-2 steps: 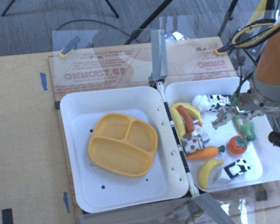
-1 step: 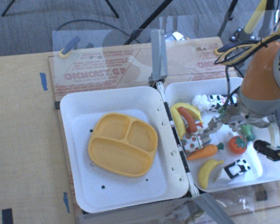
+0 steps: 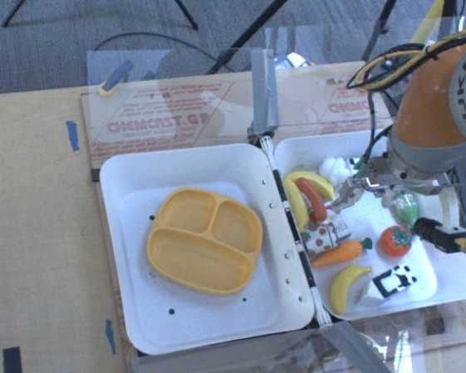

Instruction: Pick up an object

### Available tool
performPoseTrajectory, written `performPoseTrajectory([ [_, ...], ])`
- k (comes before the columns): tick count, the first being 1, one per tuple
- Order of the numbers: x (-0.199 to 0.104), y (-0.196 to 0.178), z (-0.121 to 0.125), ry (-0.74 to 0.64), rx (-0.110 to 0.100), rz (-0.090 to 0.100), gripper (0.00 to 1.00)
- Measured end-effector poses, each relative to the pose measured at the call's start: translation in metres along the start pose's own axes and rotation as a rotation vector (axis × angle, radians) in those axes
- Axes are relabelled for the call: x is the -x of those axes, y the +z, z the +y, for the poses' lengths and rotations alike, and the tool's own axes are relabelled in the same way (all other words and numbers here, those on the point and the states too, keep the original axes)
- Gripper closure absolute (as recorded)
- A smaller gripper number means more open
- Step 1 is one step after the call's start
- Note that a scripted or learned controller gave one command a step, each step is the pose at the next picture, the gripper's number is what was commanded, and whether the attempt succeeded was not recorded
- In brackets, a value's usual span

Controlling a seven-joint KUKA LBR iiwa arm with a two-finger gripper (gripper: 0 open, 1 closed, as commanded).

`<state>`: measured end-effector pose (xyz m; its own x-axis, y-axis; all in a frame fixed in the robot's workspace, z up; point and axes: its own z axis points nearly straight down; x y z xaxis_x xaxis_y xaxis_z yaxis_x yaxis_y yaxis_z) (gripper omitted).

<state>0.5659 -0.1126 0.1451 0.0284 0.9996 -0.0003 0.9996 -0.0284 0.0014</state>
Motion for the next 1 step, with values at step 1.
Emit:
performPoseTrajectory([
  [1, 0.0140, 0.0583, -0.0555, -0.014, 0.004, -0.002, 0.00],
])
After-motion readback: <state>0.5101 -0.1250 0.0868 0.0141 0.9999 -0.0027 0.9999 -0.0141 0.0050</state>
